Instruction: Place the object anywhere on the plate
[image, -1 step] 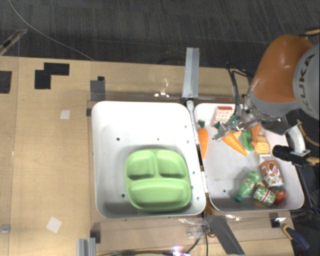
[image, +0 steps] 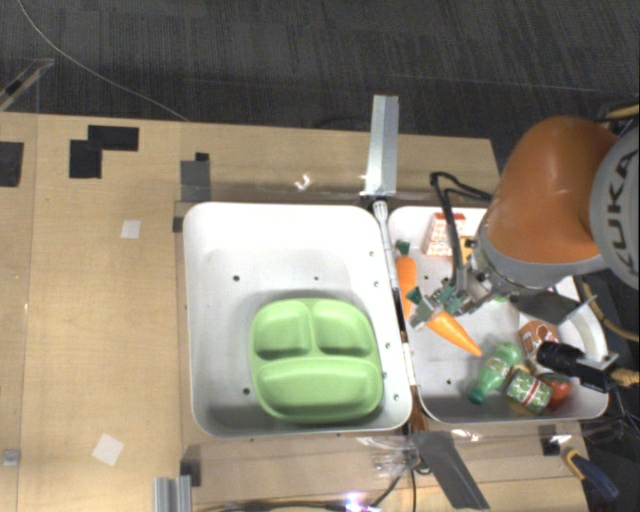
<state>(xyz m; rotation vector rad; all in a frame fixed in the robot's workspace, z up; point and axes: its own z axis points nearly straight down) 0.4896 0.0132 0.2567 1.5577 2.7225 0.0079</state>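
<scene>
- Arm (image: 560, 190) looming over the right bin (image: 500, 405), wrist low near its left wall, placed for a pick I'd judge
- Left bin (image: 210, 300) carries just the green plate (image: 315, 360), three compartments, toward its near edge, all bare and waiting
- Right bin's a jumble: carton at the far edge, green bottle (image: 493, 372) and cans in the near right corner
- Gripper (image: 447, 298) sits right over the orange carrot (image: 450, 330), the likely object; whether it's clamped, can't tell
</scene>
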